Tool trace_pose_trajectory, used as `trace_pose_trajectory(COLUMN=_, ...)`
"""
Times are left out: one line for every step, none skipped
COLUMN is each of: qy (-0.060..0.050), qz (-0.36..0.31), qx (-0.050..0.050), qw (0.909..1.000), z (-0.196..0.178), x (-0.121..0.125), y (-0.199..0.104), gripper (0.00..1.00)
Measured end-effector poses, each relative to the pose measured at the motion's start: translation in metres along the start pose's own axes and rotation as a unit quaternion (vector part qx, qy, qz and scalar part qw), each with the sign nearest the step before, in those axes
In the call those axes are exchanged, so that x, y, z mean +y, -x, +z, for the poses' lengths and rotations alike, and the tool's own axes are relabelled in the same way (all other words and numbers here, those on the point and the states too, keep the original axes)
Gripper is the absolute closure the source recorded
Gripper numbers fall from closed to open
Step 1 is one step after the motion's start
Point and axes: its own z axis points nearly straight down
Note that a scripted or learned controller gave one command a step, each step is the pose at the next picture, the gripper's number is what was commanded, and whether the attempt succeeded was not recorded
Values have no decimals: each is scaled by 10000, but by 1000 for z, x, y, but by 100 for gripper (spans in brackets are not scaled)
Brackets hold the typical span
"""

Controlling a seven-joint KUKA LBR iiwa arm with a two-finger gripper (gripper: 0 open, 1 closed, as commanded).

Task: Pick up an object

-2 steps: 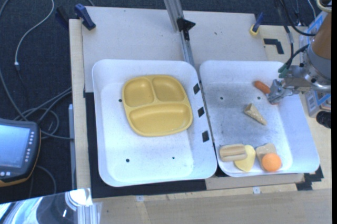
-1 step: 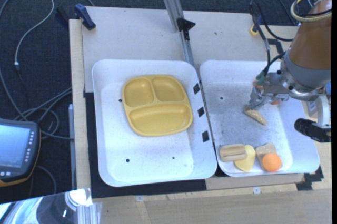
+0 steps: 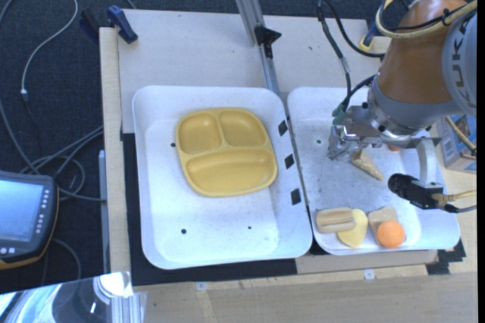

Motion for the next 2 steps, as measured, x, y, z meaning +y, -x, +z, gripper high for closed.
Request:
trace_pose_trajectory(qy=-2, qz=7, qx=-3, qw=10000, z=-1, x=-3, y=-47, gripper=100)
trace_pose_trajectory(qy=-2, qz=8, qx=-4, qw=10000, z=-1, x=-9, y=-95, gripper=100)
